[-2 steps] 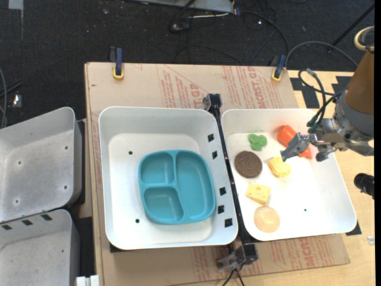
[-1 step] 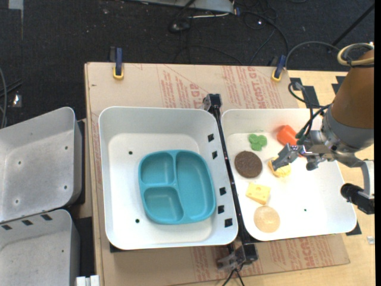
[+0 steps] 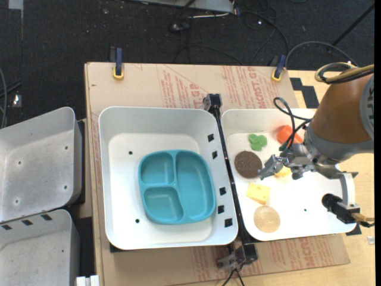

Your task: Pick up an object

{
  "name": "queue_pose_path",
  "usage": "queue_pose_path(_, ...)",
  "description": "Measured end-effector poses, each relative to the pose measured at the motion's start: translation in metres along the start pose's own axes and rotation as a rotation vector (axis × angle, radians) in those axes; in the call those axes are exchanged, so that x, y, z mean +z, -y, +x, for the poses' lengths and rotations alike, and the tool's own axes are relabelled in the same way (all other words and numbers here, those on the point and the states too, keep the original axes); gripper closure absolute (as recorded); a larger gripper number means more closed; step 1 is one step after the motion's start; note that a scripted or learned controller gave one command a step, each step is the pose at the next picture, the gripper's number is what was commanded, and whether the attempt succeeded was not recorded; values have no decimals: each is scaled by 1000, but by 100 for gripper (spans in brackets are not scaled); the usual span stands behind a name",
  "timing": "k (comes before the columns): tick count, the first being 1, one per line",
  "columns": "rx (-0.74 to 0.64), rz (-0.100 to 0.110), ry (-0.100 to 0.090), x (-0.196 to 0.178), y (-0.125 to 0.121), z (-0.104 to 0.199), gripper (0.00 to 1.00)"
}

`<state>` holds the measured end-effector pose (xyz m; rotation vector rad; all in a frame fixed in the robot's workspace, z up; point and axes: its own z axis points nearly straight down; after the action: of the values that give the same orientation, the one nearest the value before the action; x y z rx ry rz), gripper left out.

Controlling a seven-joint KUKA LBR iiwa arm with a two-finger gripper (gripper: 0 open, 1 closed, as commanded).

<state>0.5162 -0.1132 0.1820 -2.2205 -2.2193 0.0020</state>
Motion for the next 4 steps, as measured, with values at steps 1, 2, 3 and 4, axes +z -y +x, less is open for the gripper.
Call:
queue_pose_path(1,1,1,-1,59,7,6,0)
queue_pose_path(2,2,-2,0,46,6,6,100)
queue_pose_path(3,1,-4,1,1,6,-3,100)
queue_pose_path(4,-3,-8,2,-62,2,0,100)
